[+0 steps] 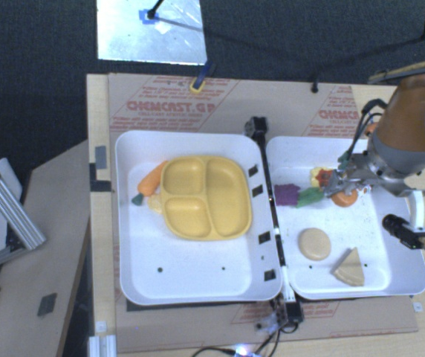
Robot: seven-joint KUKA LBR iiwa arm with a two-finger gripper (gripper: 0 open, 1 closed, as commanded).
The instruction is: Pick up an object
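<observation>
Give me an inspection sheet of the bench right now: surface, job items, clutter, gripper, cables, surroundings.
Surface: two white bins side by side on a printed board; left bin, right bin.
Job's things, left bin: yellow divided plate; carrot touching its left edge.
Job's things, right bin: purple piece, green piece, orange-red piece and yellow piece bunched near the top; round tan disc; tan wedge in the lower part.
Clutter: nothing seen.
Gripper: gripper low over the bunch in the right bin; grasp cannot be judged.
Cables: black cable crossing the floor behind the bench; wires at the front edge.
Surroundings: dark carpet; shiny metal sheet behind the bench.
</observation>
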